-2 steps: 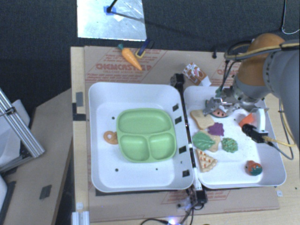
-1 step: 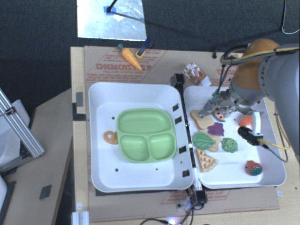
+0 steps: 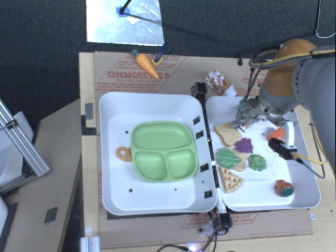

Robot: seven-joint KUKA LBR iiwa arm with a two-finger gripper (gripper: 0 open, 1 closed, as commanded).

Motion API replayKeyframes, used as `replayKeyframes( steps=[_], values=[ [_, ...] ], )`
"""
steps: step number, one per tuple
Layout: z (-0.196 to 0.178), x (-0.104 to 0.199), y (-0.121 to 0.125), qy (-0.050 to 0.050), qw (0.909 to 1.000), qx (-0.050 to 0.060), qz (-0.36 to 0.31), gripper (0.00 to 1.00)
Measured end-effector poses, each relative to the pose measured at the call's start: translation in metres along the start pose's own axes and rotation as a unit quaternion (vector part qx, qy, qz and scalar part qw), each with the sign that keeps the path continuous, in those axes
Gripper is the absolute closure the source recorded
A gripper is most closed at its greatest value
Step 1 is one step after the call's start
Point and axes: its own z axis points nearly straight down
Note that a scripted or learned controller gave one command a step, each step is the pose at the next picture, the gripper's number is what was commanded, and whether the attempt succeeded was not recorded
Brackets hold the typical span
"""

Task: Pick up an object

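**Gripper low over bread slice in right bin; no grasp confirmed**

Nearest candidate: a tan bread slice (image 3: 226, 134) lying flat near the inner wall of the right bin (image 3: 307, 196). The gripper (image 3: 241, 123) hangs just beside the slice's upper right edge, close to the bin floor. Nothing can be seen held in it. Whether the jaws stand wide or narrow cannot be told at this slant and size.

Step in hand, as judged: the approach and descent toward a pick, with the grasp not yet made. The next move calls for the jaws to straddle an edge of the slice. It lies flat and thin, so a closure from above could slide over it rather than grip it.

Surroundings in the same bin:
- a purple piece (image 3: 243, 145) just beside the slice
- a green leaf (image 3: 227, 157) below it, resting on a pale item largely hidden beneath
- a pizza wedge (image 3: 230, 180), a green floret (image 3: 257, 162) and a red-and-green piece (image 3: 284, 188) farther forward
- an orange piece (image 3: 276, 133), partly covered by the arm

The left bin (image 3: 118, 125) holds a green divided plate (image 3: 161, 151) with a pretzel (image 3: 124, 154) touching its left side. A carrot (image 3: 146, 65) lies on the bench (image 3: 131, 75) behind the bins.

Contact between gripper and slice cannot be confirmed.
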Motion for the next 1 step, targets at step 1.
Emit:
replayKeyframes(
  steps=[1],
  values=[
    [-0.0450,0.0046,0.0014,0.001,1.0000,0.005,-0.001,1.00]
  ],
)
